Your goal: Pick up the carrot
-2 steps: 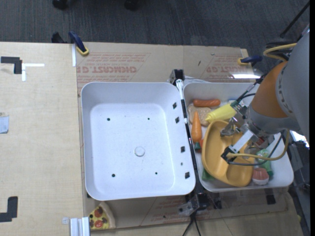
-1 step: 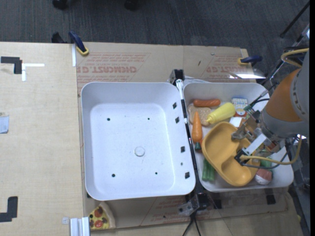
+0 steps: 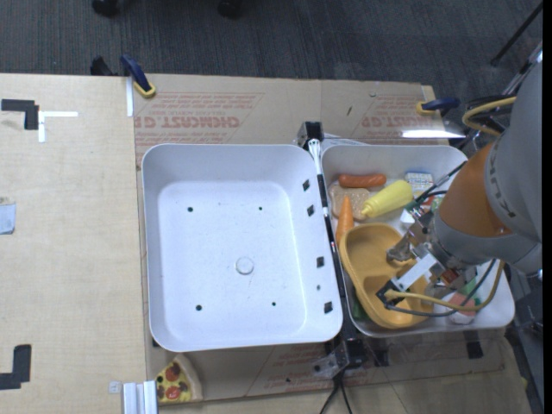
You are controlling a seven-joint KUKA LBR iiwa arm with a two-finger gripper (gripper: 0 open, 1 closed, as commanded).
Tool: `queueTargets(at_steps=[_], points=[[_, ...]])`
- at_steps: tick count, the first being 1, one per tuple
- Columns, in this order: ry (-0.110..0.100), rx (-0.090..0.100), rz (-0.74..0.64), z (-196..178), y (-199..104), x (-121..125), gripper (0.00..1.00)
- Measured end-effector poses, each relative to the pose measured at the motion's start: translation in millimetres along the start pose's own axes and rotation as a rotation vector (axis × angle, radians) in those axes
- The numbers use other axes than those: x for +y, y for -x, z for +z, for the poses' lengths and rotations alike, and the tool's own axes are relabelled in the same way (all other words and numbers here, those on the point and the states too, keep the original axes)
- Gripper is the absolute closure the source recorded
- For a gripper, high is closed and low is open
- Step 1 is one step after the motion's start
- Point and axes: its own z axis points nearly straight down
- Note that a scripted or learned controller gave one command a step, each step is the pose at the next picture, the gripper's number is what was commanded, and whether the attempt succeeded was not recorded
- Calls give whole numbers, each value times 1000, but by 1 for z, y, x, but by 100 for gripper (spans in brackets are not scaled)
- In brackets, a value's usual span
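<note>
1. Hanging over the lower right of the frame, the gripper (image 3: 412, 261) sits low inside the right bin (image 3: 388, 150), above the inner slope of a yellow-tan bowl (image 3: 366, 270); whether the claw is apart or together I cannot tell, and nothing shows clamped in it.
2. The grey arm (image 3: 517, 171) with its orange band (image 3: 474, 201) comes in from the right edge.
3. The carrot (image 3: 345, 218) lies left of the gripper, lengthwise along the left wall of the right bin, its lower end at the bowl's upper rim; it is apart from the claw.
4. Above the bowl, a yellow squeeze bottle (image 3: 388, 198) lies tilted; a reddish sausage (image 3: 362, 180) lies just beyond it near the far wall; a small printed box (image 3: 418, 179) sits to their right, its label too small to read.
5. The left bin (image 3: 172, 231) fills the middle of the frame; a small white disc (image 3: 245, 266) rests on its floor.
6. Cardboard (image 3: 285, 102) under both bins carries red print, upside down and too blurred to read with confidence.
7. A toy pizza slice (image 3: 175, 382) lies at the lower left corner of the left bin, outside it; blue-and-yellow clamps (image 3: 138, 76) hold the cardboard's far edge.
</note>
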Motion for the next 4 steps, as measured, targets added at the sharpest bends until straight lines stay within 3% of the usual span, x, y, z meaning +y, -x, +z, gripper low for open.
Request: queueTargets(at_steps=[1, 2, 3, 4], points=[[6, 6, 1, -10, -3, 3, 100], [1, 2, 1, -9, -1, 2, 0], [4, 4, 1, -17, -3, 4, 100], [2, 3, 1, -17, -3, 4, 0]])
